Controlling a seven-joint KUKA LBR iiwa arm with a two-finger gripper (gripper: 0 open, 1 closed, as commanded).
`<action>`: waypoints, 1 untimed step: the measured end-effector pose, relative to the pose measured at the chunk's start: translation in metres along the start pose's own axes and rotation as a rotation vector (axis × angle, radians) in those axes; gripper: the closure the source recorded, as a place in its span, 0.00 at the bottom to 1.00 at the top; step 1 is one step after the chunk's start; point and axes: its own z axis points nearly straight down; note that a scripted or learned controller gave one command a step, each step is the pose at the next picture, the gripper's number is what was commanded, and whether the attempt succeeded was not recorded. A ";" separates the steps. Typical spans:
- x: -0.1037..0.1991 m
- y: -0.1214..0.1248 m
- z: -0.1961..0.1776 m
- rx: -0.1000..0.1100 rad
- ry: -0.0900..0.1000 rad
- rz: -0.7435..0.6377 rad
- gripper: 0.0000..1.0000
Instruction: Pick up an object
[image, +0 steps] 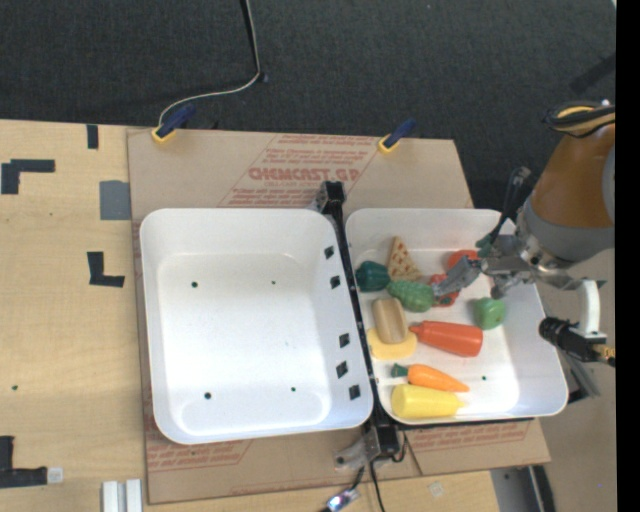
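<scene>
The arm (575, 190) reaches in from the right, its orange band above the wrist, and bends down over the right bin (530, 390). The gripper (462, 275) sits low above the bin's far middle, by a small red piece (462, 262); whether it grips anything cannot be told. The wrist hides part of the bin's right wall.

Smooth plastic toy foods crowd this bin: a red pepper (448, 337), an orange carrot (436, 377), a yellow corn-like piece (426, 402), a tan bread roll (389, 320), leafy greens (411, 294) and a green round piece (489, 312).
</scene>
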 end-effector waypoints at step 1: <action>0.033 -0.042 0.102 -0.010 -0.006 0.002 0.00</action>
